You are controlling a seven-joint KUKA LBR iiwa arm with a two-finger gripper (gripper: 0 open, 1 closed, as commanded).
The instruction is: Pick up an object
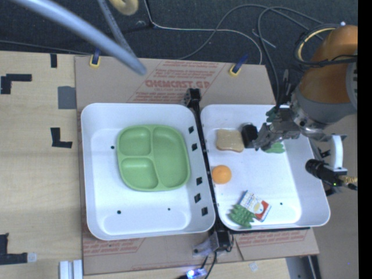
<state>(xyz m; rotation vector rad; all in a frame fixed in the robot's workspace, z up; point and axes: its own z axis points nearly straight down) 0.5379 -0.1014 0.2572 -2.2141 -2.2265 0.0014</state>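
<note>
While left bin (93,173) holds green tray (154,157), right bin (311,214) holds orange (221,174).

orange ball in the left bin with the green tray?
No. The orange ball lies in the right bin, near the divider, while the green tray sits alone in the left bin.

The table (35,173) has a light wooden top with black marks at the left. A brown cardboard sheet (174,77) lies on it in the centre, and two white bins (96,214) (314,214) sit side by side on this sheet.
</note>
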